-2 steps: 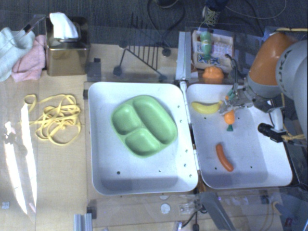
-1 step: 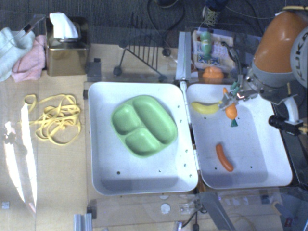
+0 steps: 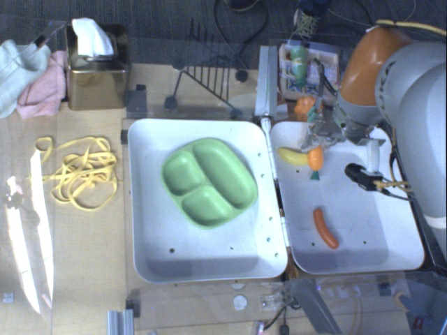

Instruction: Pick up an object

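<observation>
My gripper point(image 3: 319, 137) hangs over the far left part of the right bin point(image 3: 377, 250). Directly under it lie a yellow banana point(image 3: 293, 156) and a small orange carrot point(image 3: 316, 159) with a green tip, touching each other. The gripper's tip meets the top of the carrot in this view, and I cannot make out whether it grips it. A red-orange sausage point(image 3: 325, 228) lies apart in the middle of the same bin. Another orange piece point(image 3: 304, 107) sits at the bin's far rim, just behind the gripper.
The left bin point(image 3: 150, 250) holds a green divided plate point(image 3: 208, 181). On the bench to the left lie a tangle of yellow cord point(image 3: 80, 172), a tissue box point(image 3: 96, 65) and cloths point(image 3: 28, 79). The arm's grey body covers the right bin's far right corner.
</observation>
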